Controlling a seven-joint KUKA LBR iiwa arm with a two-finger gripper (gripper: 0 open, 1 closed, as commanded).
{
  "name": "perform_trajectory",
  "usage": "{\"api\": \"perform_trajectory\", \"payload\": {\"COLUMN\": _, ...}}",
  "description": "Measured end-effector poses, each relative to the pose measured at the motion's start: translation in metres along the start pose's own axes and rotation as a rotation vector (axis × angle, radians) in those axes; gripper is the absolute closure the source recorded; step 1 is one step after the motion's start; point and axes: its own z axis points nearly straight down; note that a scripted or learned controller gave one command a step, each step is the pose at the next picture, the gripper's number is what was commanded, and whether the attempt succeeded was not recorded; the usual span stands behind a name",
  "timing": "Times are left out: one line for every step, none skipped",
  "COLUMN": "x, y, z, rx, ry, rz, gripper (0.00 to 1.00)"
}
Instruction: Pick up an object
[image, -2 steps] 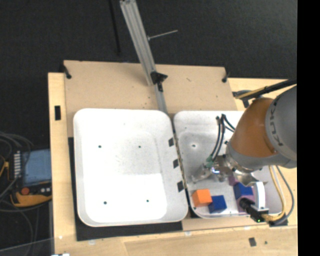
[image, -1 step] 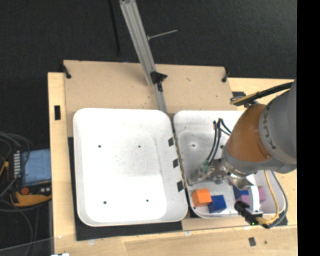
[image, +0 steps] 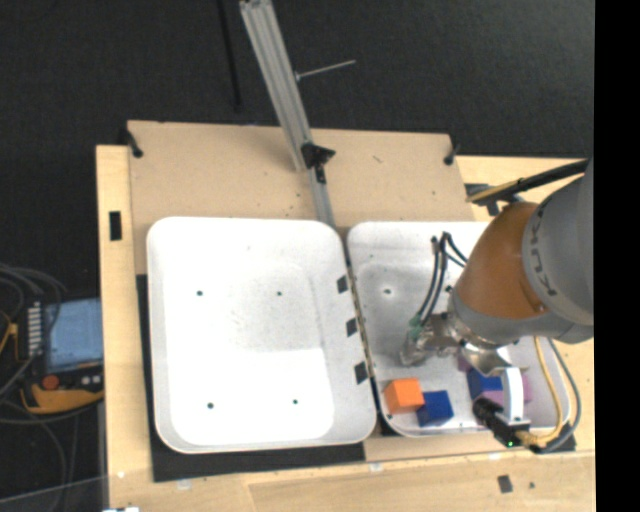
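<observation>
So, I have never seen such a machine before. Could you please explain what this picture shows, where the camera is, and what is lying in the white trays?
The picture comes from one camera fixed above a wooden bench, looking down at a slant. On the bench stand two shallow white bins side by side: a left bin and a right bin. The grey and orange shape at the right is a robot arm, reaching in over the right bin. Its hand hangs low inside that bin, and I cannot tell whether it holds anything. Near the front wall of the right bin lie an orange block and a blue block, touching each other. Another blue object lies partly hidden under the arm.
</observation>
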Motion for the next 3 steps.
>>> {"api": "perform_trajectory", "payload": {"x": 0.001, "y": 0.009, "z": -0.046, "rx": -0.001, "ry": -0.001, "rz": -0.014, "gripper": 1.0}}
{"api": "perform_trajectory", "payload": {"x": 0.0, "y": 0.014, "z": -0.089, "rx": -0.001, "ry": -0.001, "rz": -0.015, "gripper": 1.0}}
{"api": "perform_trajectory", "payload": {"x": -0.001, "y": 0.017, "z": -0.139, "rx": -0.002, "ry": -0.001, "rz": -0.015, "gripper": 1.0}}
